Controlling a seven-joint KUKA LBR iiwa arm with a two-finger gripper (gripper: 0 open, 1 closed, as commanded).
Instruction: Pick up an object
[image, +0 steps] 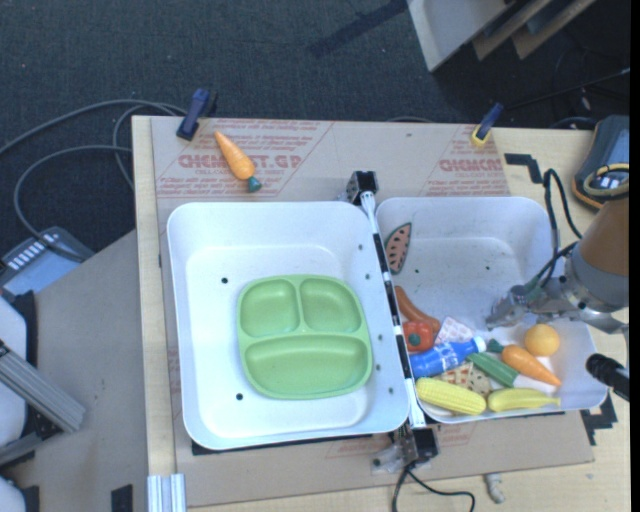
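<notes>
Hovering my gripper (507, 305) low in the right bin (470, 215), fingers spread wide around nothing, I'm just at ten o'clock of the orange ball (541, 340) atop the toy pile, so the pick is not yet made.

Grey arm reaching in from the right, wrist angled downward, gripper (503, 309) low, pointing left
</notes>
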